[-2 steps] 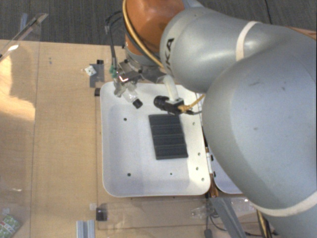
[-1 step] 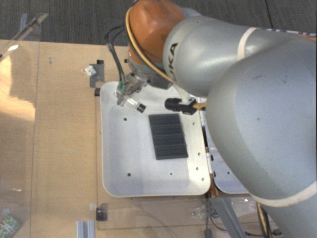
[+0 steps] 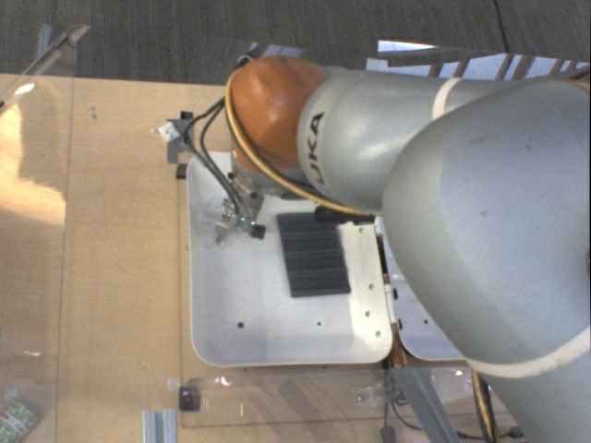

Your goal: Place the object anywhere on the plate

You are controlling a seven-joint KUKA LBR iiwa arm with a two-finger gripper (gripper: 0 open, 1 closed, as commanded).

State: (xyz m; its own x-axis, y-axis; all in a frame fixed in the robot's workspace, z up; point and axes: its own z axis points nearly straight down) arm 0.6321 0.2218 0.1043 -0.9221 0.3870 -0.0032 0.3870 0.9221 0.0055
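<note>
The camera view looks down at a slant on a pale wooden bench [image 3: 102, 247] that carries two shallow white bins side by side. The left bin [image 3: 240, 330] lies in the middle of the frame with most of its floor bare; the right bin [image 3: 420, 335] shows just a sliver of rim and floor at lower centre-right, the rest covered by the arm.

The arm [image 3: 480, 201] enters from the right edge and fills the right half of the frame, its broad grey link slanting up and leftward to a grey segment with dark lettering. Beyond that sits the orange band [image 3: 268, 109], rounded, at upper centre, with black cables looping around its left side. Below the band the wrist points down into the upper left part of the left bin.

The tool [image 3: 235, 221] hangs low over the bin floor near its upper left corner; whether its fingers are spread or closed cannot be told at this size.

A dark ribbed rectangular plate [image 3: 314, 255] lies flat in the left bin, just right of the tool and apart from it. Its upper edge slips under the arm.
</note>
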